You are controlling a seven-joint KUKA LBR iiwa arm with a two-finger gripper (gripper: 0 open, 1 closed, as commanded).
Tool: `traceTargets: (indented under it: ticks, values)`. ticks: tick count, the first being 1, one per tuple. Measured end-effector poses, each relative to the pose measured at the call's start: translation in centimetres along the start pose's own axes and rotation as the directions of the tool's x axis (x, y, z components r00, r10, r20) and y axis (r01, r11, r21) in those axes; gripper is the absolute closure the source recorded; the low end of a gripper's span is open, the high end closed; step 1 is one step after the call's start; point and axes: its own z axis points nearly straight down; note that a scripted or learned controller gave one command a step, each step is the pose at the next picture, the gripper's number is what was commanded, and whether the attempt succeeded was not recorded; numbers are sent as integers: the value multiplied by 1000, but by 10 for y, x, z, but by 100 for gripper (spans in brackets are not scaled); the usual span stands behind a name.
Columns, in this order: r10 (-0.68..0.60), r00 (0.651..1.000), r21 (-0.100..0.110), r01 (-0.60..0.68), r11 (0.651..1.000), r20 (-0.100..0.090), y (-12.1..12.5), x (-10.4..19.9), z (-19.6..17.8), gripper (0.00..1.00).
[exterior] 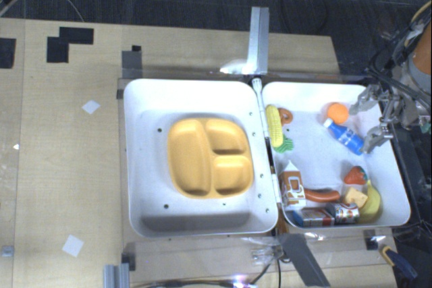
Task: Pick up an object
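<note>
At the frame's right edge, the metal gripper (375, 119) hangs with fingers spread wide, holding nothing, over the right bin (310, 165). Just left of it lies a glossy blue bottle (344, 137) touching a round orange ball (337, 112).

the arm (420, 50) is cut off by the right edge of the view, so only its wrist end and the gripper (375, 119) are seen; whether the fingers (373, 139) are spread or closed is too small to tell. well below the fingers, a can (317, 216) lies partly hidden behind the near rim of the right bin (317, 92), its label too small to read. just beside it, a banana (370, 202) is partly covered by a small block (356, 197). left of the fingers, a pretzel (285, 116) is half hidden behind the corn cob (274, 126)
</note>
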Motion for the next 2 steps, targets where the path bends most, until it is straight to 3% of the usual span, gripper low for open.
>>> traceTargets:
  ticks: [1,2]
  values:
    - [183,983,0,-183,983,-3,-18,-44,66,0]
    - [-17,1000,1,17,1000,6,-21,-87,19,0]
